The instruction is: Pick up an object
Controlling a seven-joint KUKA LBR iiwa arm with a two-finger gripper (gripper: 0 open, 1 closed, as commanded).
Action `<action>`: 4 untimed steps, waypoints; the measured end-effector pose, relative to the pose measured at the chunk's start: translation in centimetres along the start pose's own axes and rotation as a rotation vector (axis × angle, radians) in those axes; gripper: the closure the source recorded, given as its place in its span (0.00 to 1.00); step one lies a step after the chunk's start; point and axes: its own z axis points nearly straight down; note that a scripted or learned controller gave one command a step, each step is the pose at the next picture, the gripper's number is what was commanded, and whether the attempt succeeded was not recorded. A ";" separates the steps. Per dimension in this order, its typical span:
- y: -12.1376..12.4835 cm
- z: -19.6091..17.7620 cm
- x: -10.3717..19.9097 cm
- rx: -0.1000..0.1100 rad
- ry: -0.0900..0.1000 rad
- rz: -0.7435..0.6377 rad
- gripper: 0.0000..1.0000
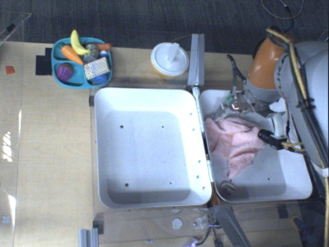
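One pink cloth (234, 143) lies crumpled, long axis diagonal.

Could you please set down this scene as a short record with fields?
arm: reaches in from the right, gripper low over the right bin's far end
right bin: holds a crumpled pink cloth
left bin: bare white floor
behind the bins: white lidded cup; blue tray of toy food
grasp: cannot tell

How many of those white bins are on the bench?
2. The left bin sits mid-bench; the right bin touches it, holding a pink cloth under the arm's gripper.
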 end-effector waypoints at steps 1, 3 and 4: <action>0.0 0.0 0.0 0.000 0.000 0.000 0.00; -8.0 -5.1 -0.1 0.004 0.002 -0.191 0.00; -0.2 -8.1 -4.3 0.005 0.001 -0.029 0.00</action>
